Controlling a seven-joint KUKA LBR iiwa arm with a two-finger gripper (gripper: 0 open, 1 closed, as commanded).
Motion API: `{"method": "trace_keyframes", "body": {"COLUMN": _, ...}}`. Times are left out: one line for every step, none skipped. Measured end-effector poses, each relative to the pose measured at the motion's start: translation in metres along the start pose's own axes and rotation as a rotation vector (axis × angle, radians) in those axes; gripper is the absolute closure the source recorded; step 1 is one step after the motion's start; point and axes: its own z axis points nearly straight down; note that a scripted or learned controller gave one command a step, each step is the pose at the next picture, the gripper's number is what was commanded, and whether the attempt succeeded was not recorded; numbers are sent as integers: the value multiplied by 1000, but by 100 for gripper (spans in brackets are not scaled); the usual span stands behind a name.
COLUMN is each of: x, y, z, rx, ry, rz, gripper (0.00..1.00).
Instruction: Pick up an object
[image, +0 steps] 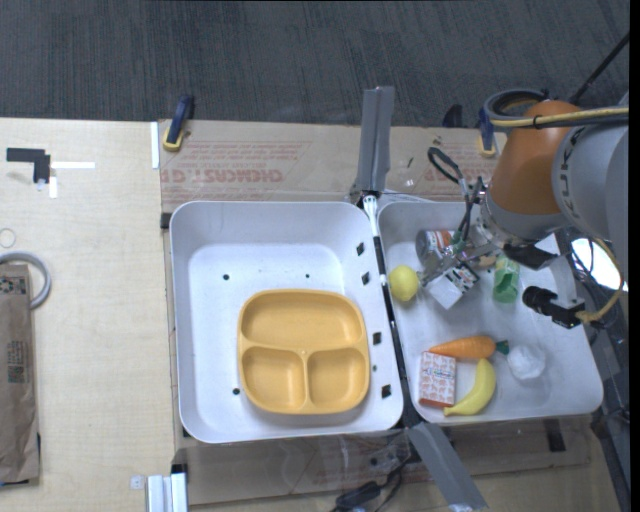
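Reaching in from the right, the arm (560, 170) hangs over the far part of the right bin (570, 400), and its gripper (450, 272) sits low among a clutter of small things there. Whether the gripper has hold of anything cannot be told, since the metal parts and wires blur together. A lemon (403, 284) lies just left of it, against the wall between the bins. Near the front, a carrot (463, 348) lies with its long axis left to right, green top to the right. A banana (476, 390) curves beside it, touching a small carton (437, 379). A green item (506, 282) is partly hidden. The left bin (200, 260) holds a yellow divided tray (303, 350).
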Motion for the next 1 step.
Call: {"method": "trace_keyframes", "body": {"x": 0, "y": 1, "z": -10, "rx": -2, "ry": 2, "rz": 2, "gripper": 100}}
